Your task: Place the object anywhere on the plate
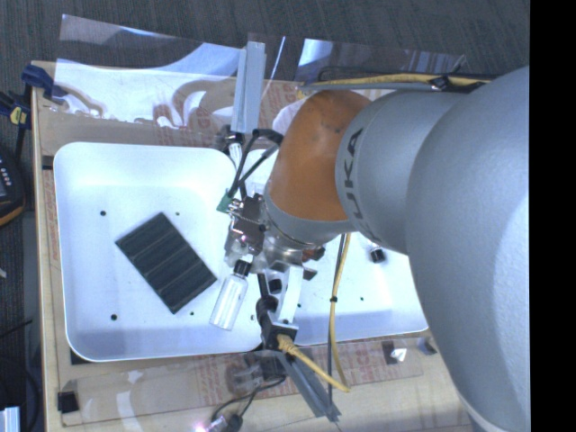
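I can read the letters "UKA" on the big grey arm (450, 214) at the right of the frame, next to its orange band (310, 156). The small clear plastic bottle with a black cap (229, 299) lies in the left white bin (81, 241), low in the middle of the frame. Its long side runs from upper right, cap end, to lower left. The end effector (247, 255) sits right above the cap; I cannot tell how far open it is. A dark ribbed flat plate (166, 261) lies just left of the bottle.
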Tool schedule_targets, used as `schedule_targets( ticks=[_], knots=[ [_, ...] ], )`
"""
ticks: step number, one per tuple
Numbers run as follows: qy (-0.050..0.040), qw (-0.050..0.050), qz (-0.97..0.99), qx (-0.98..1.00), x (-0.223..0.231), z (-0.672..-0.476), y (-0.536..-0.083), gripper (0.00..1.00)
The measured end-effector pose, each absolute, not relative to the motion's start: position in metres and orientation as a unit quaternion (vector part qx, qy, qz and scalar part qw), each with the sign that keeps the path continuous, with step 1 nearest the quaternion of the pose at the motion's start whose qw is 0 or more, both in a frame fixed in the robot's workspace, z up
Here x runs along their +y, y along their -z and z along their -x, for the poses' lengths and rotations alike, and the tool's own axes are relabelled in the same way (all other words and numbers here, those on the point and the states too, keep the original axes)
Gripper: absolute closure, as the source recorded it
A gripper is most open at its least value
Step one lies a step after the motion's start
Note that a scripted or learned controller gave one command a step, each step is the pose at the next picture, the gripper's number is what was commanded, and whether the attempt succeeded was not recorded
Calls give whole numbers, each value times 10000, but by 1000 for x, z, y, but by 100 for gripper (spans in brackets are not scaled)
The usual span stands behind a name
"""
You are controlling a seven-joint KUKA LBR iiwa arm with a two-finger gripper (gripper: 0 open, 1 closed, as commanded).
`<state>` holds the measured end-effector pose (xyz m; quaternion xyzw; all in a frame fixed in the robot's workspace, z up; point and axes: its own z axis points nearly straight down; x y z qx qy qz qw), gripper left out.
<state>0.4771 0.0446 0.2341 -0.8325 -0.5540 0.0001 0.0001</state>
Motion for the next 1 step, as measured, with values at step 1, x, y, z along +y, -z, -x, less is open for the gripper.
schedule_targets(
  ticks=[1],
  knots=[
    [-35,17,8381,-5455,54,-566,-189,100]
  ],
)
